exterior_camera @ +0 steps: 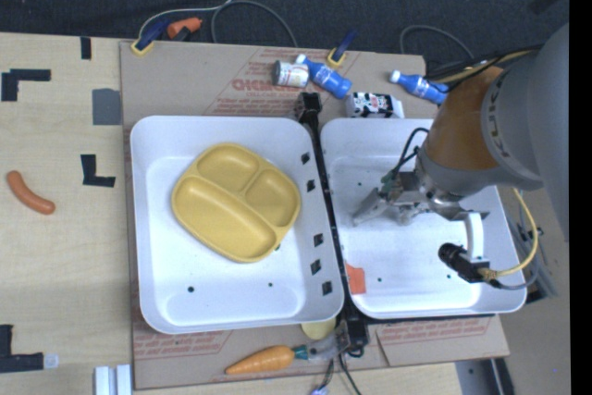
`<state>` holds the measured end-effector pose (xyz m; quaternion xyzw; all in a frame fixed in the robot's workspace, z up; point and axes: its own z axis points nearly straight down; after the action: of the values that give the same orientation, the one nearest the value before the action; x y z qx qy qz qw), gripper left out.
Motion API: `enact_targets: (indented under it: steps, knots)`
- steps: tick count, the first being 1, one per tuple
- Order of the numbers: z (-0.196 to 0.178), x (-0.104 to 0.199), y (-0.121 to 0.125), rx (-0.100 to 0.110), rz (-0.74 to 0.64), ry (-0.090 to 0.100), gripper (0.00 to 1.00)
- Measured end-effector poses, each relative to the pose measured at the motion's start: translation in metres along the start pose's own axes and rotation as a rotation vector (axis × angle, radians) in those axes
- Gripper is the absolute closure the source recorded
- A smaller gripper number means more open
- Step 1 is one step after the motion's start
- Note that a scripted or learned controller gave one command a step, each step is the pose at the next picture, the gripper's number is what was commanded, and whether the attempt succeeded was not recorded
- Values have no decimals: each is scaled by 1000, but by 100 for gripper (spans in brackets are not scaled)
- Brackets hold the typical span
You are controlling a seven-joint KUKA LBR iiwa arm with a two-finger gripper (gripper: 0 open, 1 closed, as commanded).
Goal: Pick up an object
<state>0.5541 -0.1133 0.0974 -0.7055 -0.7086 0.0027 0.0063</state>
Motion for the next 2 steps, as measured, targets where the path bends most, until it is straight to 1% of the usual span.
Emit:
enact_targets:
  steps: [1, 2]
  knots:
    - [12, 17, 60, -14, 1, -6, 0]
    - [10, 1, 114, -17, 1, -6, 0]
